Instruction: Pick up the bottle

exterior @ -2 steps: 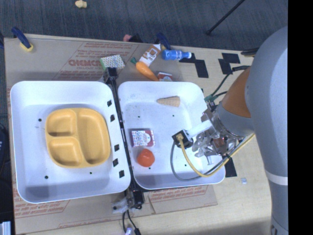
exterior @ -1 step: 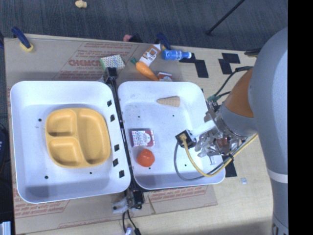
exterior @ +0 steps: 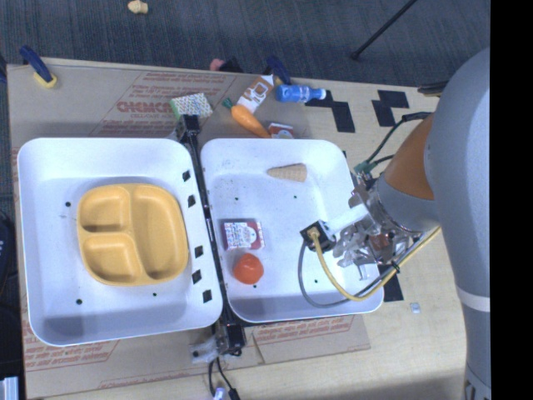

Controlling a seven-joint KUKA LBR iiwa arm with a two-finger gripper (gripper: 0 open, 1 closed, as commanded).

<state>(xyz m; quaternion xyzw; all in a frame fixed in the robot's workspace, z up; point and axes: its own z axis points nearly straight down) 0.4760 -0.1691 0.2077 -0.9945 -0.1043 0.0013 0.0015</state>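
Observation:
A small blue bottle lies on its side on the cardboard behind the right bin, outside both bins. My gripper hangs low over the right bin's right-hand edge, well in front of the bottle and apart from it. A yellow cable loops below the gripper into the bin. Nothing shows held at the gripper.
In the right bin lie a red-and-white packet, an orange-red ball and a tan cone. The left bin holds a yellow divided plate. Next to the bottle lie a carrot, a white-and-orange carton and a green patterned block.

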